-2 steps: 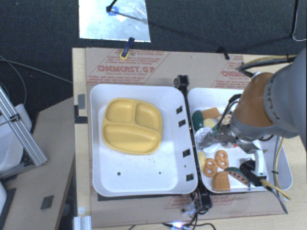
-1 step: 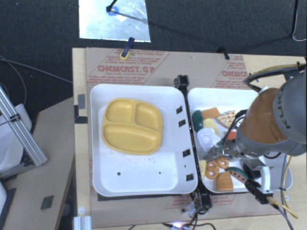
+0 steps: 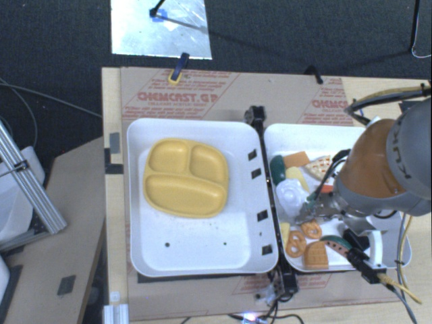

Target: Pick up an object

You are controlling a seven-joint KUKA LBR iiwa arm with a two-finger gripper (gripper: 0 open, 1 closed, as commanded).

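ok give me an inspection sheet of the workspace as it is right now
surface: bench covered with printed cardboard, bearing two white bins side by side
job's things: right bin holds toy food, including two pretzels, a waffle piece and a green item
clutter: yellow divided plate in the left bin
grippers: gripper low over the right bin's pile, its state unclear
cables: black cables by the arm; a yellow one at the bench's right corner
surroundings: dark floor, silver sheet beyond the bench

I work in a robotics lab: my counter (image 3: 223,100) is a printed board over dark carpet (image 3: 54,32), with aluminium framing (image 3: 30,187) and loose cables (image 3: 20,106) alongside.
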